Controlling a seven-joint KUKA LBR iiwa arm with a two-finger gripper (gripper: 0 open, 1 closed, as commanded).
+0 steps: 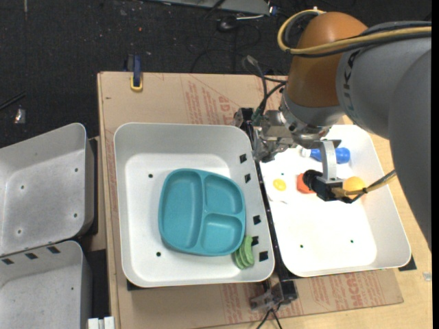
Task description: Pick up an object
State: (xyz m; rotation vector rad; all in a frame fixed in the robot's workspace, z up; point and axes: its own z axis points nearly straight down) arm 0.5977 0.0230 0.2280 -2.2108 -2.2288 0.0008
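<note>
- Dark speckled floor surrounds the brown-boarded worktop [185, 91], and cables and a grey bar lie on the floor beyond its far edge.
- A blue and yellow clamp [136, 74] grips the worktop's far left corner.
- Two shallow white bins stand side by side on the worktop, the left bin [134, 184] and the right bin [336, 249], with their inner walls touching.
- Two more white trays [41, 177] sit off the worktop at the left edge of the view.
- A teal divided plate [202, 211] with three compartments lies flat in the middle of the left bin.
- A small green ribbed thing [243, 253] sits just beside the plate's near right corner, against the bin wall.
- In the right bin's far half lie a small yellow piece [279, 184], an orange-red thing [304, 183] near it to the right, and a blue thing [341, 155] further back, partly hidden.
- The grey arm [391, 67], with its orange band [329, 33], reaches in from the right.
- The gripper [266, 142] hangs over the far left corner of the right bin, close to the wall shared by the two bins.
- It stands apart from the yellow, orange-red and blue things.
- Whether the gripper is spread or pressed together cannot be told from this angle, and nothing can be seen held in it.
</note>
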